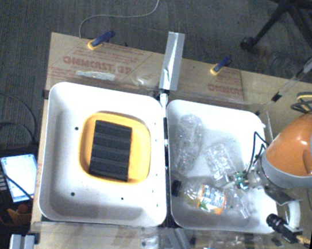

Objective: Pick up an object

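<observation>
In the right bin (227, 117) lie clear plastic bottles. One bottle with a colourful label (206, 197) rests on its side near the front wall, its black cap pointing left. A crumpled clear bottle (189, 135) lies at the back left, and another (221, 157) sits mid-bin. The left bin (61, 136) holds a yellow pad with a black ribbed top (114, 148). The arm's orange band (294, 150) hangs over the right bin's right edge. My gripper (242, 179) is low at the bin's right side, just right of the labelled bottle and largely hidden by the wrist.
A metal post (172, 59) stands at the back between the bins. Two blue and yellow clamps (101, 39) (221, 64) hold the board's far edge. A black fitting (277, 223) sticks out at the front right. A tablet (15, 172) lies on the floor at left.
</observation>
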Motion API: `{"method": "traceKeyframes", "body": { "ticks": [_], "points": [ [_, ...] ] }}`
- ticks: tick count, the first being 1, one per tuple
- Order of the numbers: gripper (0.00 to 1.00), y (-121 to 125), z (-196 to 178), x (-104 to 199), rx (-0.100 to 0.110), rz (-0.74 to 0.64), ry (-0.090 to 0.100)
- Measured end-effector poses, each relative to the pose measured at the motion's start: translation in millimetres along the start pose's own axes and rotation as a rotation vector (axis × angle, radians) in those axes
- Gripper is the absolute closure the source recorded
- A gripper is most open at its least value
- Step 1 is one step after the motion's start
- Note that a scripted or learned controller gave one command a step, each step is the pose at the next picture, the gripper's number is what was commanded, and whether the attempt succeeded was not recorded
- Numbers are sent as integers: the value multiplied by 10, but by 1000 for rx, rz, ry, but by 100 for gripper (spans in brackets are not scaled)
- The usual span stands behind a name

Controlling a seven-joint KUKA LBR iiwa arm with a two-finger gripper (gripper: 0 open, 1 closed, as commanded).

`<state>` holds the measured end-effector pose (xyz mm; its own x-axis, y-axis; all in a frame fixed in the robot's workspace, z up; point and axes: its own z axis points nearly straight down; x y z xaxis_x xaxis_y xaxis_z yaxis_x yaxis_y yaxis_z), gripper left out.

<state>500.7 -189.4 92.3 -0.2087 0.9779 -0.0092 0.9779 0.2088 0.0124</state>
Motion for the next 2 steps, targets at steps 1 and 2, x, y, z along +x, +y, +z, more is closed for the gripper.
{"method": "traceKeyframes", "body": {
  "ticks": [1,2],
  "points": [
    [100,23,-106,4,-6,0,1],
    [100,257,-916,376,14,99,8]
  ]
}}
